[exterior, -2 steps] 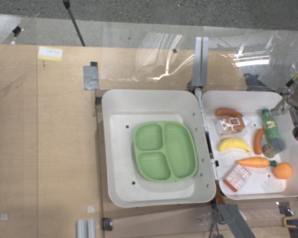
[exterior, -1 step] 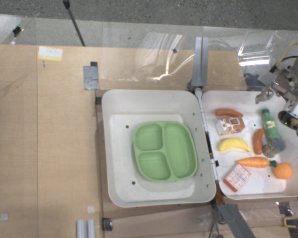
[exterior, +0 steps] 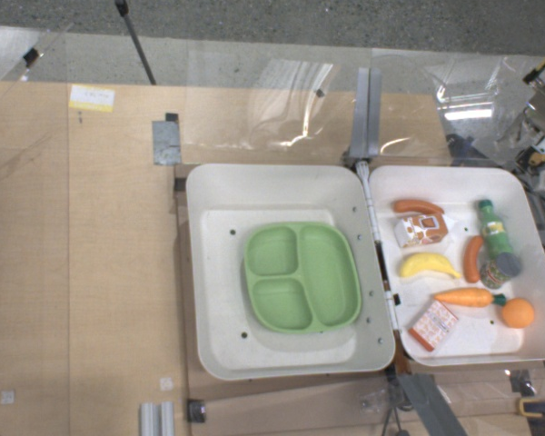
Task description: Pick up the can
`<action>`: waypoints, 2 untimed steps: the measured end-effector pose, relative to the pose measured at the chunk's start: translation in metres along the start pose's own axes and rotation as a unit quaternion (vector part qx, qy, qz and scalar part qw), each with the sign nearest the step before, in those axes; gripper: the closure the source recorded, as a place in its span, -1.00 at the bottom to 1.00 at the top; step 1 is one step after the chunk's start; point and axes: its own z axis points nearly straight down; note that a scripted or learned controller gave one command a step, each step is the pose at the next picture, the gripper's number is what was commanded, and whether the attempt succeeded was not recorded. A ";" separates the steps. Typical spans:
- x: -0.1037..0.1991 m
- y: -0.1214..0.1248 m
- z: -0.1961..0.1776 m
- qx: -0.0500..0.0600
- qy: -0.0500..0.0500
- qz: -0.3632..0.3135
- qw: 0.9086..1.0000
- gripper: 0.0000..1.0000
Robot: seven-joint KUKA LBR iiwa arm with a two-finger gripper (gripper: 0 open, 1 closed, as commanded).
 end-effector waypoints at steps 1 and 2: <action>-0.013 -0.007 0.081 0.002 -0.001 0.146 0.989 -1.00; -0.011 0.001 0.112 0.000 0.000 0.228 0.974 -1.00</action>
